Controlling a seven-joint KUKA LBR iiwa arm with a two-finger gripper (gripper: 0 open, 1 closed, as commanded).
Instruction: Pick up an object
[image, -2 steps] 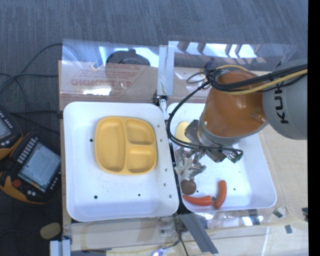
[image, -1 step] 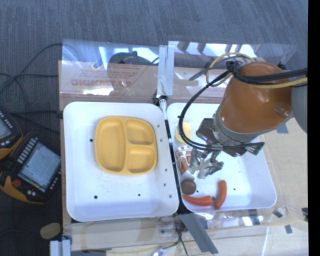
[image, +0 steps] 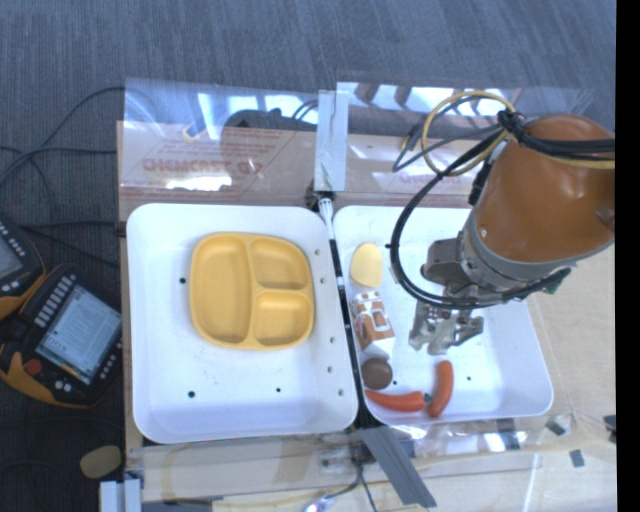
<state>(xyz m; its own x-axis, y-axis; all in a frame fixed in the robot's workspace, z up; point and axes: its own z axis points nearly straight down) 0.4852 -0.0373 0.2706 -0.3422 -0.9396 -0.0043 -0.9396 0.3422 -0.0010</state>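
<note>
In the right bin (image: 520, 395) lie several small items along its left side: a pale yellow oval piece (image: 367, 265), an orange and white carton (image: 374, 320), a brown round piece (image: 377, 373) and two red-orange sausage shapes (image: 395, 401), (image: 441, 387). My gripper (image: 444, 334) hangs over the middle of this bin, to the right of the carton and just above the upright sausage. Its fingers point down and I see nothing between them. The orange wrist band (image: 550, 190) hides the bin's back right part.
The left bin (image: 160, 400) holds a yellow divided plate (image: 253, 289). Clear plastic walls stand behind both bins. Black and yellow cables (image: 440, 130) loop above the arm. A handheld controller (image: 60, 330) lies off the bench at the left.
</note>
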